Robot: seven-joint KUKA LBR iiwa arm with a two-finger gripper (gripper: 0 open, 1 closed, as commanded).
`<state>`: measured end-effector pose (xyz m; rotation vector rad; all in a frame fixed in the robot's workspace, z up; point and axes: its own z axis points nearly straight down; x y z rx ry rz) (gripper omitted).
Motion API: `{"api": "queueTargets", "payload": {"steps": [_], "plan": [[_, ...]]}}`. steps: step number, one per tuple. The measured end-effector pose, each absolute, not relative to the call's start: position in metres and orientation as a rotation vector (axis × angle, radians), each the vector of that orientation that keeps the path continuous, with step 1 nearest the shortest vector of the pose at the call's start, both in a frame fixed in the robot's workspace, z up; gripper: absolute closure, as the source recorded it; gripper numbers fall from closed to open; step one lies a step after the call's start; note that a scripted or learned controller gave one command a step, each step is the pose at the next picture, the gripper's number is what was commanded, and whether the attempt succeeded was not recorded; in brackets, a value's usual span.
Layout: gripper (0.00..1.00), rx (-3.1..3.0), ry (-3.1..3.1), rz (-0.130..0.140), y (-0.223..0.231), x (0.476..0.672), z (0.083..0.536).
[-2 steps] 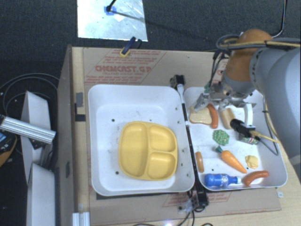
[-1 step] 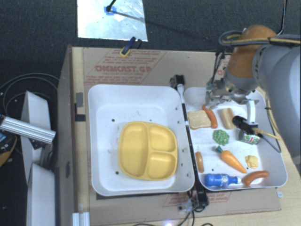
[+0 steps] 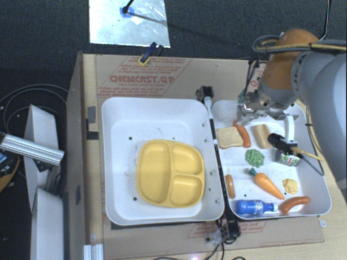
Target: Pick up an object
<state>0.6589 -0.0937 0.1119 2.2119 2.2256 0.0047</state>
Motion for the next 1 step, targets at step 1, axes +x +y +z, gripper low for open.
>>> {"api": "queueTargets", "payload": {"steps": [1], "plan": [[0.00, 2.219, 2.220, 0.001, -0.1265, 0.6688, 0.0845]]}}
